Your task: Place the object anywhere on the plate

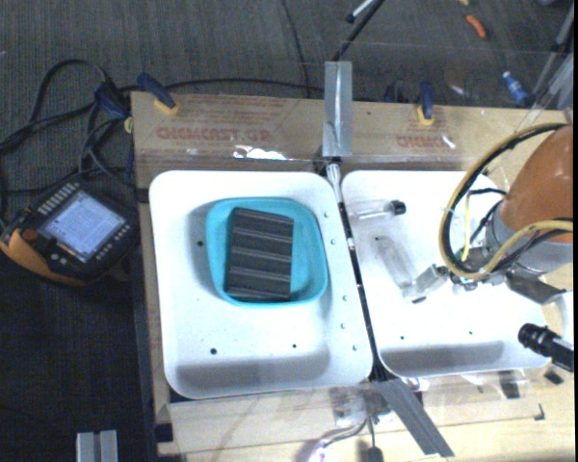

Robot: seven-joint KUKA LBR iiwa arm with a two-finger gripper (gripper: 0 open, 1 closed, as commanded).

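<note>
A dark ribbed block [260, 253] lay flat on the turquoise plate [313, 258] in the left bin [173, 335]. The arm's gripper [426, 283] hung over the right bin [443, 345], well apart from the block; whether its jaws were spread could not be told.

- Plate [313, 258]: smooth turquoise plastic, slight sheen.
- Ribbed block [260, 252]: dark grey, matt.
- Bins [178, 287]: white plastic, smooth, faintly glossy.
- Counter [222, 123]: bare pale wood, matt.
</note>
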